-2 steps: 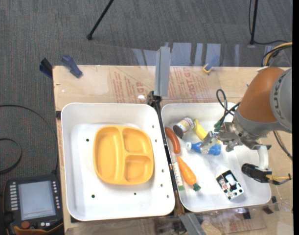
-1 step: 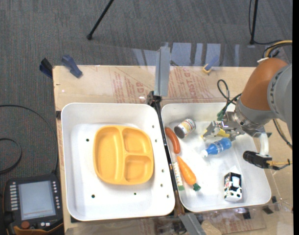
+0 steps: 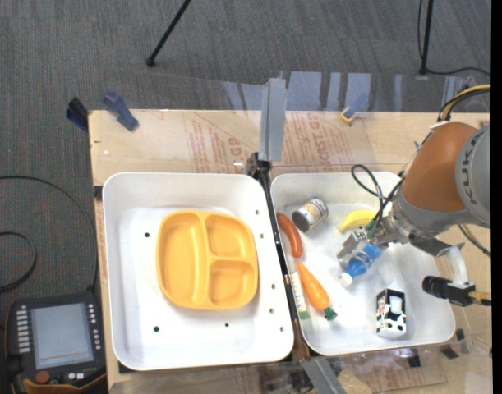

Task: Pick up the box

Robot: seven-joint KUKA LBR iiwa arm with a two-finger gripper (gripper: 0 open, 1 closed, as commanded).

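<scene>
Grey carpet surrounds a wooden surface (image 3: 193, 138) carrying two white bins — the left bin (image 3: 123, 335) holds a yellow tray (image 3: 208, 259). In the right bin (image 3: 444, 322), the box (image 3: 391, 313) lies near the front edge, apart from a carrot (image 3: 315, 290). The pincer (image 3: 372, 238) hovers over a blue bottle (image 3: 361, 263), well short of the box; whether it is open cannot be told. Judged an approach step — next, shift toward the box and descend.
</scene>
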